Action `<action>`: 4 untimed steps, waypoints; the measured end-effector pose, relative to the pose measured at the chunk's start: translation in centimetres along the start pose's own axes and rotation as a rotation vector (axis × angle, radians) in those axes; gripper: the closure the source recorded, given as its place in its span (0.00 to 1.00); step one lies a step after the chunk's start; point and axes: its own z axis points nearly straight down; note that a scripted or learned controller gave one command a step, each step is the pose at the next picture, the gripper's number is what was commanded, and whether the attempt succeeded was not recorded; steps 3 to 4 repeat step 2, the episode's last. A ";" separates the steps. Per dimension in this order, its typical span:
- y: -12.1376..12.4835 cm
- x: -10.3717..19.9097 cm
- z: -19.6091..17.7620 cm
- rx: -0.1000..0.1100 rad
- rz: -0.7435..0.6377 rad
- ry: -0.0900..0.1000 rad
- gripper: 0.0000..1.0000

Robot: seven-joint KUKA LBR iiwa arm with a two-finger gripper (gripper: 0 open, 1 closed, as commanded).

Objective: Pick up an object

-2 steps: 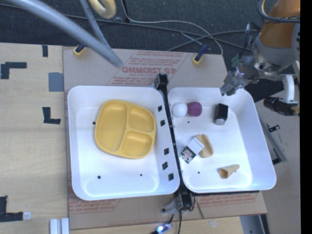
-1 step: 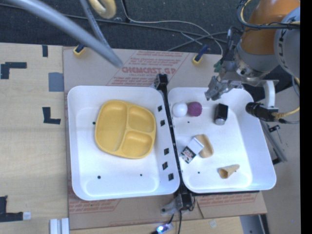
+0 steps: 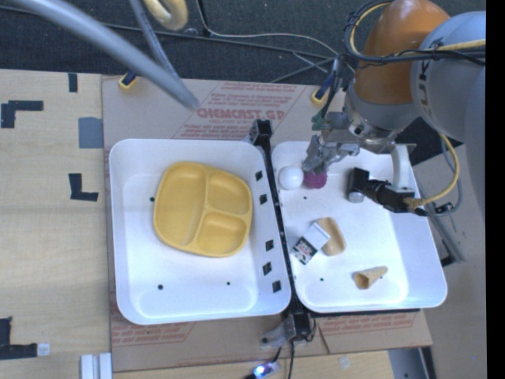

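Two white bins on bench: left bin with yellow divided plate; right bin with magenta object beside white ball, gripper directly above, finger state indiscernible

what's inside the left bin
A yellow divided plate with three compartments lies in the left bin, toward its upper half. A few small dark specks dot the bin floor. Whatever is beneath the plate is covered.

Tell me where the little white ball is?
In the camera view, the white ball lies in the right bin, at its upper left by the divider, touching a purple object just under the gripper.
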 end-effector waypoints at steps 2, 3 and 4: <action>-0.8 9.5 2.6 0.000 0.001 -0.001 1.00; -0.8 9.5 2.6 0.000 0.001 -0.001 1.00; -0.8 9.5 2.6 0.000 0.001 -0.001 1.00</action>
